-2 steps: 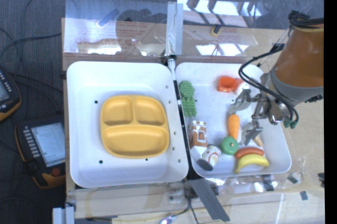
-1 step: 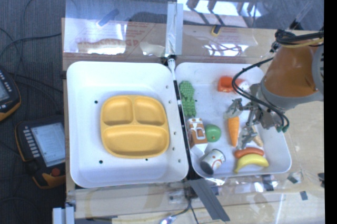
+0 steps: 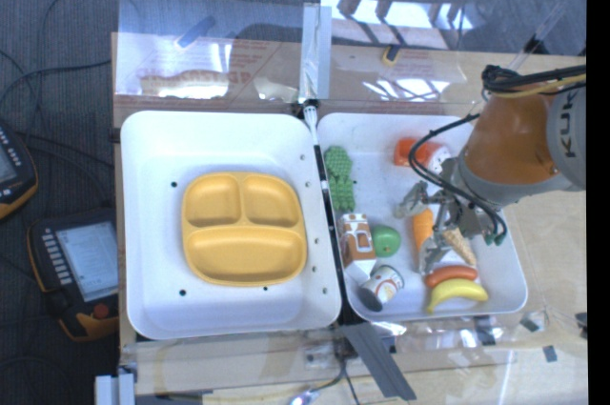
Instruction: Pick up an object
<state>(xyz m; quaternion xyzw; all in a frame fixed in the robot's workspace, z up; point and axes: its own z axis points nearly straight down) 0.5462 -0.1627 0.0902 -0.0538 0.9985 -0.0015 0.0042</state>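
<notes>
Looking down on: two white bins side by side on the surface, arm coming in from the right
Arm: grey with the orange band, parked over the right bin
End effector: hanging low over the middle of the right bin, metal fingers spread apart, nothing clearly between them as far as I can see
Carrot: small orange piece right at the fingers, closest thing to them
Cone: tan, just right of the carrot
Banana: yellow, front right corner, with a red sausage touching along its top
Green ball: mid bin, beside a little orange and white box
Can: lying tipped near the front wall
Green leafy thing: along the left wall of the right bin
Red and white object: back of the bin, partly under the arm
Left bin: holds a yellow divided plate, three compartments
</notes>
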